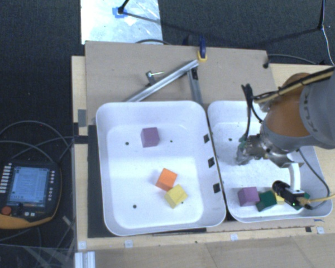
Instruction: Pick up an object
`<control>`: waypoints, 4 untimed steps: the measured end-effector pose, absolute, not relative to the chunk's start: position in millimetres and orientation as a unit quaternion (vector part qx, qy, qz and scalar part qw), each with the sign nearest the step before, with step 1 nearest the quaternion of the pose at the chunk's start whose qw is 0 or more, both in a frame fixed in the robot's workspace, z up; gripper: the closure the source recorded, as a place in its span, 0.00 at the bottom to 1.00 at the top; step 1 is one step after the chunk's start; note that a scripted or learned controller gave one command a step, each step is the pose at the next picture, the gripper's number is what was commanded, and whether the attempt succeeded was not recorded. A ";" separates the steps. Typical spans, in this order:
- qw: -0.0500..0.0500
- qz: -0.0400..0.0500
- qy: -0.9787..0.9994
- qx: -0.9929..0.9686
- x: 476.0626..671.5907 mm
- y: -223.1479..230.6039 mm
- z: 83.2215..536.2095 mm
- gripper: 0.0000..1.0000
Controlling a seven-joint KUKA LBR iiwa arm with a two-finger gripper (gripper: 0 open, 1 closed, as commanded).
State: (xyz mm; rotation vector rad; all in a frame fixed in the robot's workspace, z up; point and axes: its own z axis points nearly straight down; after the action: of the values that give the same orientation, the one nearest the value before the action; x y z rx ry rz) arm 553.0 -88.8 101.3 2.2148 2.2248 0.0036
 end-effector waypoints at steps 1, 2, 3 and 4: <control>0.003 0.002 0.709 0.706 553.6 -89.1 165.7 1.00; 0.003 0.002 0.709 0.705 564.2 -83.7 220.1 1.00; 0.003 0.002 0.709 0.705 569.1 -77.9 266.1 1.00; 0.000 0.001 0.711 0.704 583.0 -29.2 252.5 1.00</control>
State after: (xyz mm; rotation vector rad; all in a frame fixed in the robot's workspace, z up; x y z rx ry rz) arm 583.0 -29.2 252.5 2.2096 2.2322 0.0036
